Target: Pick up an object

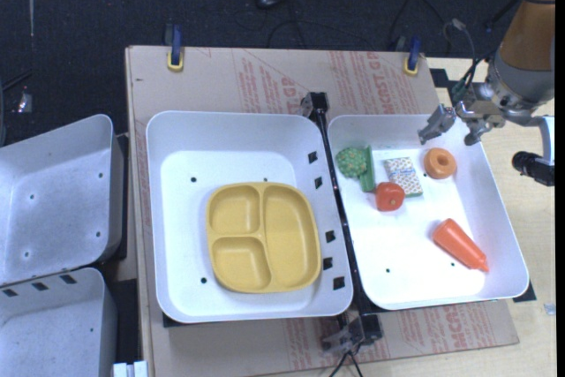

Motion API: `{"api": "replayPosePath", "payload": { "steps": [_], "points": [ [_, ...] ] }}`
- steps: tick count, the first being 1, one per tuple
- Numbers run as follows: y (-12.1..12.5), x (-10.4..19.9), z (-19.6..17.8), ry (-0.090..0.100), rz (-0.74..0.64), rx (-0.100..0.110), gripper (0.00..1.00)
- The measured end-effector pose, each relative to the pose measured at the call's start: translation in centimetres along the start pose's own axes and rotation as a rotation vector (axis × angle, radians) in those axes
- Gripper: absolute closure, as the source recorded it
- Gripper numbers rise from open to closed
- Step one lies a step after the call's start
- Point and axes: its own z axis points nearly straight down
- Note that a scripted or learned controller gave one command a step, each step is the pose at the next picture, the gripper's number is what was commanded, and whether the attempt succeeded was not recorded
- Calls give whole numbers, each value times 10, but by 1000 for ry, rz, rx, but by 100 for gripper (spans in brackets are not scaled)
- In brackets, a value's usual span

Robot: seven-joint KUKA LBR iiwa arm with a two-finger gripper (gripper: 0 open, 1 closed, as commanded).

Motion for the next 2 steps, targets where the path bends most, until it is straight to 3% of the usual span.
{"api": "replayPosePath", "payload": {
  "steps": [2],
  "points": [
    [4,6,92,1,-2,2,0]
  ]
}}
